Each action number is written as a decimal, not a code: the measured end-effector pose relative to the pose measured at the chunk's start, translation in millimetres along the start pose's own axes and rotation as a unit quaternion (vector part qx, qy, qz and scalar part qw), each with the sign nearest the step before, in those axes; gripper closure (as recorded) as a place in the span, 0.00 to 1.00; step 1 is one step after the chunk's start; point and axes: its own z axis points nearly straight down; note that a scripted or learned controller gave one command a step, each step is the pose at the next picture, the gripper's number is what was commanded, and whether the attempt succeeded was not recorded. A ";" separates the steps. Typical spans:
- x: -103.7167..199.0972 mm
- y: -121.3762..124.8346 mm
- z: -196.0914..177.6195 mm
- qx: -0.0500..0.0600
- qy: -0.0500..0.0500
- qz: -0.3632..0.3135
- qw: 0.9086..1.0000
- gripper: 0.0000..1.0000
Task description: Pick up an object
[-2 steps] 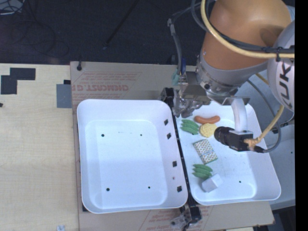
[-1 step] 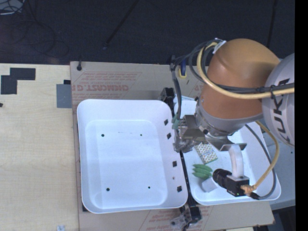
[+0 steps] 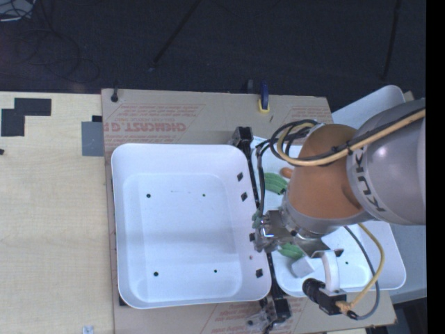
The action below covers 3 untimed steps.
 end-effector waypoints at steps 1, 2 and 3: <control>-51.9 2.8 -103.1 -0.013 0.001 -0.001 1.000 1.00; -105.2 2.1 -2.7 -0.004 0.002 -0.001 1.000 1.00; -104.3 3.1 -17.5 -0.007 0.003 0.000 1.000 1.00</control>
